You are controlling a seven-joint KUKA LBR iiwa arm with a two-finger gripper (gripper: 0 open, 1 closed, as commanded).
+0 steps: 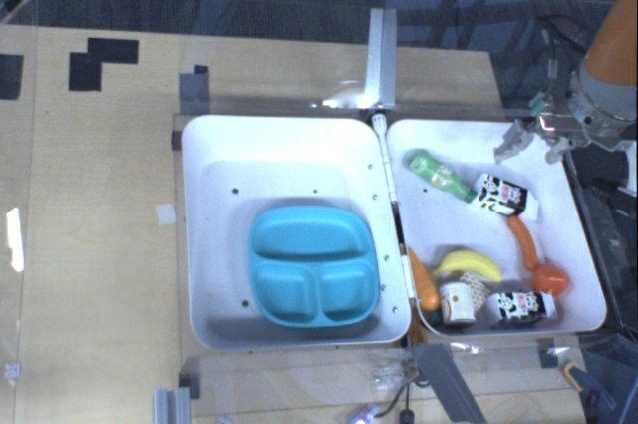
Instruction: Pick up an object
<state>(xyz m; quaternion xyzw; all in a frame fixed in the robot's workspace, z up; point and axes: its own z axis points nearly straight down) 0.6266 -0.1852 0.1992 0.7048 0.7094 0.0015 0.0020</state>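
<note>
Banana (470, 264) lies in right white bin (590, 284) on wooden bench (90, 242)

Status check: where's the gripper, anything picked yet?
Gripper open over right bin's far edge, holding nothing. Green bottle and carton nearest. Nothing blocking.

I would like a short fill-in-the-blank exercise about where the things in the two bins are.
1. The blue tray lies in the ____ bin.
2. The yellow banana lies in the ____ bin.
3. The green bottle lies on its ____.
4. The hand is above the right bin's ____ edge.

Missing words: left; right; side; far
</note>
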